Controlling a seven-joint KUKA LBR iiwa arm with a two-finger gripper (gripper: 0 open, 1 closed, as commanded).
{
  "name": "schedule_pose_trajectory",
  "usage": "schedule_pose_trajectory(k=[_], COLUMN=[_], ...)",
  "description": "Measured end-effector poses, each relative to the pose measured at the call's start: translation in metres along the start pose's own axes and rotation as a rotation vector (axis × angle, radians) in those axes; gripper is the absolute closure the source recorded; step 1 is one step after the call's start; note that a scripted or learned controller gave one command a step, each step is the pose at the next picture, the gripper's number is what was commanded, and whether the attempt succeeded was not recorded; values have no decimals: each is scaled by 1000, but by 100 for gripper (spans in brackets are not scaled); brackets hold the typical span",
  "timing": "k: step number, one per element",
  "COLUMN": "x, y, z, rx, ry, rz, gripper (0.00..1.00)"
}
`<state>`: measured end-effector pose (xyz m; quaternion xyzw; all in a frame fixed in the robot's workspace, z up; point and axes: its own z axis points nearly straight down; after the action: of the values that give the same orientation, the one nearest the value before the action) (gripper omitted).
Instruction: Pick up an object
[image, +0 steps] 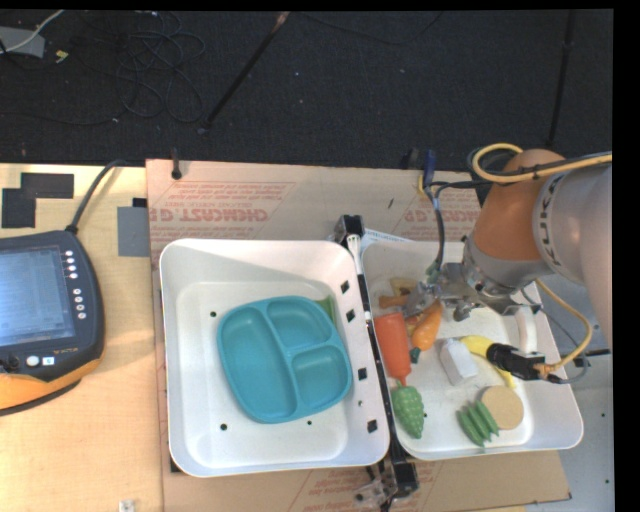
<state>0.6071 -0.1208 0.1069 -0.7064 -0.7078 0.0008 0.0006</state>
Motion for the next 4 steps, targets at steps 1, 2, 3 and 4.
schedule_pose_trajectory(k=[1, 2, 3, 4], x=[7, 7, 16, 14], y=[-39, 9, -47, -45], z=[22, 22, 22, 14], rx=[-1, 2, 4, 10], ry=[-10, 1, 1, 3], rz=[9, 0, 2, 5], gripper=[0, 0, 0, 100])
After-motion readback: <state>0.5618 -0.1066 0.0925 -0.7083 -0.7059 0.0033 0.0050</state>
